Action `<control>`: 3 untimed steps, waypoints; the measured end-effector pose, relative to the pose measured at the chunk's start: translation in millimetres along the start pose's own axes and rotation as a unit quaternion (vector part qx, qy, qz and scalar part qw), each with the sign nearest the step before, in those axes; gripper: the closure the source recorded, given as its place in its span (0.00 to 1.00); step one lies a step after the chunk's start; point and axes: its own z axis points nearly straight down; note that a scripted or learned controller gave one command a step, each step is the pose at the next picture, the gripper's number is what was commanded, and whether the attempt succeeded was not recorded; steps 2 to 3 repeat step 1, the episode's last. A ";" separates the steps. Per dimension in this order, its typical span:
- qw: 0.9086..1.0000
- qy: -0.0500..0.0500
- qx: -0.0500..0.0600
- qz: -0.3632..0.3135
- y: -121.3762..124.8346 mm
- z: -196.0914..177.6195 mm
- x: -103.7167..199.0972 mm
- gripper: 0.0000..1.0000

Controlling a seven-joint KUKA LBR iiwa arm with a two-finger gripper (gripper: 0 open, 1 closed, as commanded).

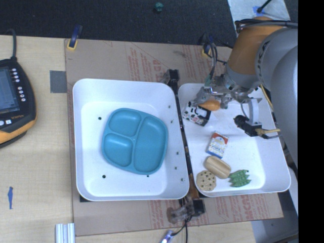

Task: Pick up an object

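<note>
hand (pixel 211 101) | seemingly clamped on orange piece (pixel 211 105) | right bin (pixel 271 178), far-left corner | beside black-and-white toy (pixel 195 114)

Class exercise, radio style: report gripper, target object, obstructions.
Gripper low in right bin, far corner. Orange item at fingertips, grasp unconfirmed. Black-and-white item close beside.

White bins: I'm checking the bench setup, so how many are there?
2. The left bin holds a blue plate; the right bin holds small items, under the arm.
</note>
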 end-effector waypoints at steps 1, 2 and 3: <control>1.000 0.001 -0.001 -0.002 1.0 -11.6 0.1 1.00; 1.000 0.001 -0.001 -0.002 1.0 -11.6 0.1 1.00; 1.000 0.001 -0.001 -0.002 1.0 -11.6 0.1 1.00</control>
